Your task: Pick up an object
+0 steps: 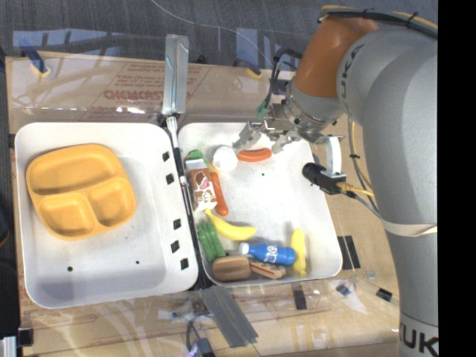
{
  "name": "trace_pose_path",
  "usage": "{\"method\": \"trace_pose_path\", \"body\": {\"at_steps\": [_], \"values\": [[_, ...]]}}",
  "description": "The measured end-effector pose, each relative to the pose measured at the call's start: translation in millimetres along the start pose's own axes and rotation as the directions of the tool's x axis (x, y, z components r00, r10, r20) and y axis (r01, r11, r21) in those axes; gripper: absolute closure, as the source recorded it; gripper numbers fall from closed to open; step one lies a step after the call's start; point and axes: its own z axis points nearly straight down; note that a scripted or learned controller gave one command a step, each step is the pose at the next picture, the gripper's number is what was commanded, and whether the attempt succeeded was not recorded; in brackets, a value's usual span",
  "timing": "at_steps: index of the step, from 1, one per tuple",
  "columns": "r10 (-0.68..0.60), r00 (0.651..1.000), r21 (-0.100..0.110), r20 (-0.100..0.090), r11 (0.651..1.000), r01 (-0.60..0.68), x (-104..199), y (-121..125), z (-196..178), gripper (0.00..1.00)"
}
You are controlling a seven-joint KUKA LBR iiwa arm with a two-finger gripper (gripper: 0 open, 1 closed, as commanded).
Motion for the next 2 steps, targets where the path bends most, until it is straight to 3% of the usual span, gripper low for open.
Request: {"method": "trace_pose_path", "body": {"at_steps": [1, 2], "values": [[-0.015, 1.0, -0.002, 0.002, 1.0, 0.015, -52, 21, 102, 0.0], [-0.236, 0.972, 0.001, -0.001, 0.972, 0.236, 4, 21, 102, 0.0]]}}
